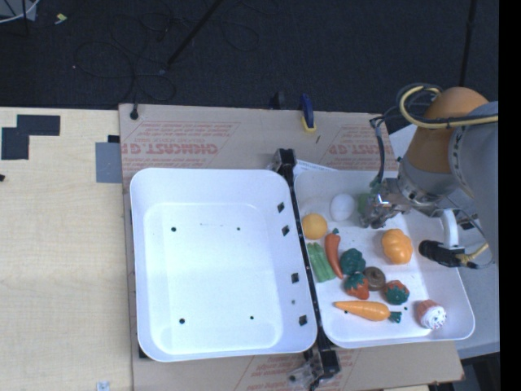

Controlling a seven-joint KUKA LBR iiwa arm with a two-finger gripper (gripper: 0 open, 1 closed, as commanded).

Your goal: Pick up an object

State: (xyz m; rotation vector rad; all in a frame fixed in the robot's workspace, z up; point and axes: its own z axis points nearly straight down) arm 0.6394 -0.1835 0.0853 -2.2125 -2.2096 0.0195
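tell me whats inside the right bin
Right bin holds toy food: a carrot, orange pepper, broccoli, a white egg. The gripper covers the spot beneath it.

Smooth plastic on raw cardboard

My two bins, the left bin (213, 261) and the right bin (453, 300), look like smooth, faintly glossy white plastic; under them lies matt brown printed cardboard (203, 139) on a pale wood-look bench (57, 267). In the right bin the toy foods look like glossy moulded plastic: the orange carrot (364, 309) and the shiny orange pepper (396, 246). My wrist's orange band (444, 129) looks smooth and semi-gloss.
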